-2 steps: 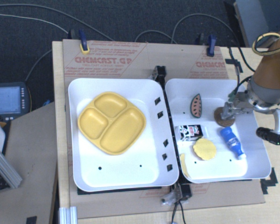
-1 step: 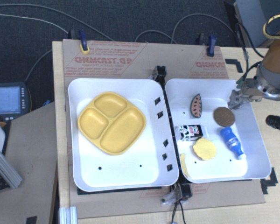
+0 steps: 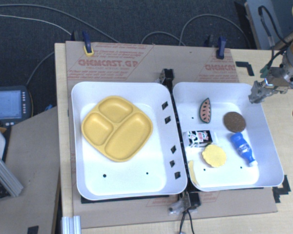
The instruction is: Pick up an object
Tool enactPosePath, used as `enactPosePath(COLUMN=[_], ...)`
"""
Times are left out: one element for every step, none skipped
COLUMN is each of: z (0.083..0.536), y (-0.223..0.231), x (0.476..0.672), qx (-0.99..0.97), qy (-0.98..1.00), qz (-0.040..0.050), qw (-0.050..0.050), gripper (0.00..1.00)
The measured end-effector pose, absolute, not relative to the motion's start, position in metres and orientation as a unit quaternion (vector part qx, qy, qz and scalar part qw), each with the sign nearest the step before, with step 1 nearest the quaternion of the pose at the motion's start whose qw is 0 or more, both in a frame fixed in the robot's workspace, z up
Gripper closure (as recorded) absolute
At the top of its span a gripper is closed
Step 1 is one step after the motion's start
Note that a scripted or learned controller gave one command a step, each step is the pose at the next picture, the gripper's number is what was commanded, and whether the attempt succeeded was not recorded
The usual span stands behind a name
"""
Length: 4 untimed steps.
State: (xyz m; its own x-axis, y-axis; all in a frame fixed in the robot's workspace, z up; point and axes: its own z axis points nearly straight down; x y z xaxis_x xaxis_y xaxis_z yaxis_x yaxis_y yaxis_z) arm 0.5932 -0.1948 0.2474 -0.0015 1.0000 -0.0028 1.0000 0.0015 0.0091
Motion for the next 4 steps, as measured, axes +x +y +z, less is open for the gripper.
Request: enactPosePath(z=[0.255,0.241,0.239,0.232], y=[-0.195,-0.146,-0.099,-0.056], x=[0.594,0.581,0.557,0.543], qx=[0.707,0.705,0.705,0.705], qy=[0.708,0.709,0.709,0.709], qz=[0.0009,-0.0001,0.0,-0.0001], qw=[0.001,-0.002,-0.002,-0.003], gripper=[1.0,1.0,1.0,1.0])
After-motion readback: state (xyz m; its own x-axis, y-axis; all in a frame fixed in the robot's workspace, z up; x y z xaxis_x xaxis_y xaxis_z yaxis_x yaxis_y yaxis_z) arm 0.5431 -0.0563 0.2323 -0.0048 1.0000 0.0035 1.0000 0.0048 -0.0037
